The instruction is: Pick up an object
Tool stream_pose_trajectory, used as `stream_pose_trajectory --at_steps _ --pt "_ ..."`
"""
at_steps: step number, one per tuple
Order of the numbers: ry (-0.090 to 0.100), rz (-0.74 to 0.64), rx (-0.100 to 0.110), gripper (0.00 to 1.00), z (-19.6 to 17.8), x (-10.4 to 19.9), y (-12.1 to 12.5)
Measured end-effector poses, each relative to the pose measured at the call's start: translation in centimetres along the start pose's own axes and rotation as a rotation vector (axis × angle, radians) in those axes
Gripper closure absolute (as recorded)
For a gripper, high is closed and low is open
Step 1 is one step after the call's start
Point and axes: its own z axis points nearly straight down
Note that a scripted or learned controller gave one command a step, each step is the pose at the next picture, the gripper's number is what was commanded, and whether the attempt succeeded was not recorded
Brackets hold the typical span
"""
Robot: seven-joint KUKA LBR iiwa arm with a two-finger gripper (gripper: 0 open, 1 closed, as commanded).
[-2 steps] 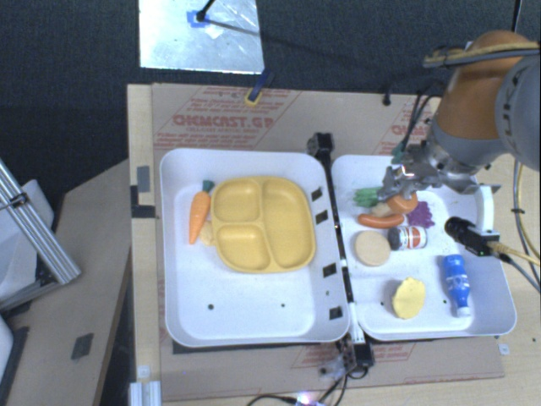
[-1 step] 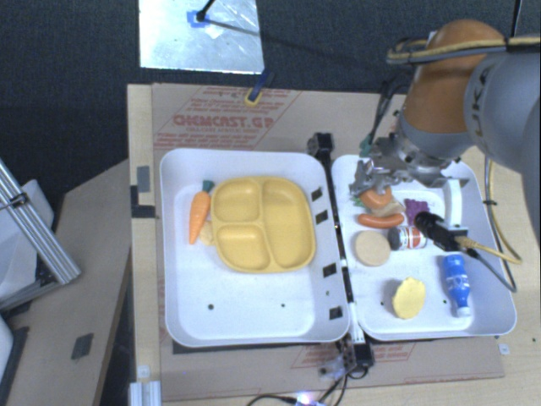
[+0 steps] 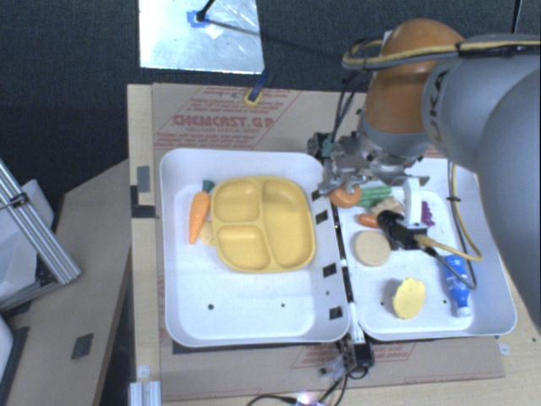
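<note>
Orange toy piece (image 3: 345, 198) under the end effector (image 3: 351, 176) looks like the target; can't tell the grip state, so descend slow and centered.

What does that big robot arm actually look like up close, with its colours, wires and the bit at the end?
The arm is a thick, rounded grey tube with dark lettering on its side and a bulging orange band above the wrist. Yellow and black cables loop over that orange section, and another yellow cable hangs along the grey body. At its end sits the gripper, a compact block of dark and silver metal parts.
</note>
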Motion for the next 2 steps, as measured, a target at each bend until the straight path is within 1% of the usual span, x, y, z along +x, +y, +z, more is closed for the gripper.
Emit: stream_pose_trajectory --at_steps 1,2 --pt "0.001 0.0 -0.002 1.0 -1.0 5.1 1.0" --pt "-0.001 0.003 0.002 1.0 -1.5 6.2 -0.4"
